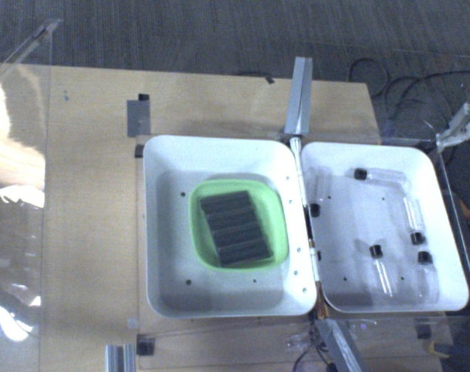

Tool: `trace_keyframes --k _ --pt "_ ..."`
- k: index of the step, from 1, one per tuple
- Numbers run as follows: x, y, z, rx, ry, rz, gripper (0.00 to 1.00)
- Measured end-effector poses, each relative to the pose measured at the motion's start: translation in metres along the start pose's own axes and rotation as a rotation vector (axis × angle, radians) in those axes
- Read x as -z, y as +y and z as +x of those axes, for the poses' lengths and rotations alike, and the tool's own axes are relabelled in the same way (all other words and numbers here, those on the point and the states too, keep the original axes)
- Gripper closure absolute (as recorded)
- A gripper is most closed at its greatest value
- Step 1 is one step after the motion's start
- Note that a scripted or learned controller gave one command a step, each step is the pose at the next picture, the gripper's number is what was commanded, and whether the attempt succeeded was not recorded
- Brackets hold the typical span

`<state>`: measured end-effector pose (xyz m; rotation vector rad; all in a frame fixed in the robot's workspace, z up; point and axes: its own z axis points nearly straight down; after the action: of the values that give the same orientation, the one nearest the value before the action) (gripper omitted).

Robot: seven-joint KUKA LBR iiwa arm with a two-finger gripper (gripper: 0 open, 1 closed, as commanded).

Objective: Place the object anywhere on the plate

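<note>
A ridged dark slab (pixel 235 228) lay on the square green plate (pixel 198 208); clear black-capped vials (pixel 380 271) scattered in the right bin (pixel 444 208)

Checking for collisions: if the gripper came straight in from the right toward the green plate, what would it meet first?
Probably the near wall of the right bin, then the capped vials lying inside it, though travel height is unclear.

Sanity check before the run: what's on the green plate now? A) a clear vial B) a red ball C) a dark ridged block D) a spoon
C: a dark ridged block lies on the green plate in the left bin; the clear, black-capped vials lie in the right bin.
</note>
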<state>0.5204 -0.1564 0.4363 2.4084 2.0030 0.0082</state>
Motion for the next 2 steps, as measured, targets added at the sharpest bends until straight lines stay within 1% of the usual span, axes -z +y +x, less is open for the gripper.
trace_keyframes --k 1,2 --pt "0.001 -0.022 -0.049 -0.128 -0.001 -0.001 0.0" --pt "-0.021 -0.024 -0.047 -0.225 0.0 0.003 0.0"
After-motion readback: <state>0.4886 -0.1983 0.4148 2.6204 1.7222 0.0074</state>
